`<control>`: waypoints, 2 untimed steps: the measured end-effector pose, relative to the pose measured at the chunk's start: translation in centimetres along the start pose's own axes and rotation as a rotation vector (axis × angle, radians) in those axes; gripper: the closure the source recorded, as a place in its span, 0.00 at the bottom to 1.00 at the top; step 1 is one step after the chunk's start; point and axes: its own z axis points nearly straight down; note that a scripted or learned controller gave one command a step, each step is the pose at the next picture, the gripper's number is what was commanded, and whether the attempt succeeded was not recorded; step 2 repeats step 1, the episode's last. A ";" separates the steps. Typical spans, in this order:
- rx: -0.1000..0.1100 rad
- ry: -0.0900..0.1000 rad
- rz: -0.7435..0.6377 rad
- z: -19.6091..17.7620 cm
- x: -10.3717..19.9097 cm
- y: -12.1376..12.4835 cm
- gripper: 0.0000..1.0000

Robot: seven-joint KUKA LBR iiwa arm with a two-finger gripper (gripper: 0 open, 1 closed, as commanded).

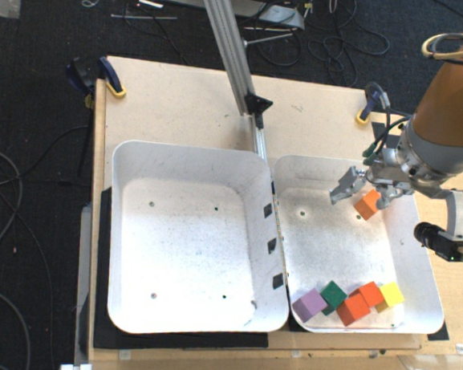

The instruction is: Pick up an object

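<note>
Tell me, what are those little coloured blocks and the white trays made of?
The blocks, like the green block and purple block, look like painted wood or foam: matte, flat-faced, no glare. The right bin and left bin look like thin moulded plastic: smooth, rounded rims, speckled with scuffs.

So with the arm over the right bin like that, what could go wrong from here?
The orange block sits between the gripper fingers, seemingly off-centre, so it may slip out. If it drops, it could fall toward the right bin wall or bounce onto the cluster with the green block.

text: none legible | labels: none | numbers: none
</note>
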 end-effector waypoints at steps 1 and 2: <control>0.007 -0.001 0.009 4.5 -6.6 -5.6 0.00; 0.007 -0.001 0.009 4.5 -6.6 -5.6 0.00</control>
